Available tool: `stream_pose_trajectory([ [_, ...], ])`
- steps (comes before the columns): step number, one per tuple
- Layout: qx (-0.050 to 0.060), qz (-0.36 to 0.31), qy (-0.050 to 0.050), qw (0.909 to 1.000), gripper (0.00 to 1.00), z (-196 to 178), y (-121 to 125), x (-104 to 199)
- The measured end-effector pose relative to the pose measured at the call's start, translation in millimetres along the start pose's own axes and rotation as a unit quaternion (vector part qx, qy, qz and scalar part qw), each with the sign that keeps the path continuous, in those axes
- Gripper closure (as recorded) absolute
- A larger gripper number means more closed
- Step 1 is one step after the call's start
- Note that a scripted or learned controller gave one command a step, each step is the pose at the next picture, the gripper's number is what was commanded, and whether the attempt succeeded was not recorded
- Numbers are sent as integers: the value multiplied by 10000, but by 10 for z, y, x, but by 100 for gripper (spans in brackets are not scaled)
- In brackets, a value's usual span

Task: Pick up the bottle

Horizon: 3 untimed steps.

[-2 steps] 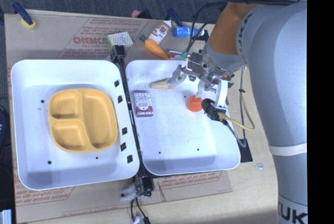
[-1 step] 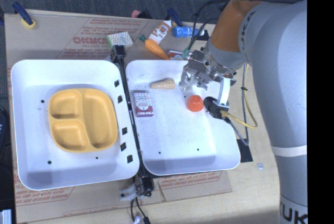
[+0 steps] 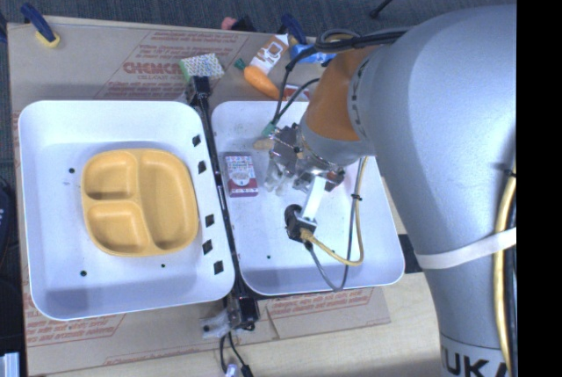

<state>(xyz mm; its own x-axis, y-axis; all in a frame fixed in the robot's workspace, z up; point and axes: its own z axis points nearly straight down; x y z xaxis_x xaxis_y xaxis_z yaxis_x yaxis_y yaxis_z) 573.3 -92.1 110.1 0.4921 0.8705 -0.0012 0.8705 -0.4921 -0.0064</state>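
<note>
Tool (image 3: 283, 169) low in right bin (image 3: 369, 265), grip unreadable; red packet (image 3: 240, 174) just beside; yellow tray (image 3: 140, 199) left bin.

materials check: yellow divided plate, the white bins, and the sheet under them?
Yellow divided plate: looks like moulded plastic, matte, with soft rounded compartment ridges and no glare. White bins: probably thin formed plastic, smooth, slightly glossy, with rounded corners and faint sheen on the walls. Sheet under them: cardboard, going by the brown matte surface with red print.
</note>
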Motion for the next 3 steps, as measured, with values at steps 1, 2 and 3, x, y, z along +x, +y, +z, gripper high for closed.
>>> stream_pose_trajectory([
  [1, -4, -1977, -1, 9803, 100, -812, -617, 71],
  [2, 7, -403, -2, 9992, 100, -991, -1142, 22],
  [3, 12, 28, -5, 10000, 100, -800, -1335, 357],
])
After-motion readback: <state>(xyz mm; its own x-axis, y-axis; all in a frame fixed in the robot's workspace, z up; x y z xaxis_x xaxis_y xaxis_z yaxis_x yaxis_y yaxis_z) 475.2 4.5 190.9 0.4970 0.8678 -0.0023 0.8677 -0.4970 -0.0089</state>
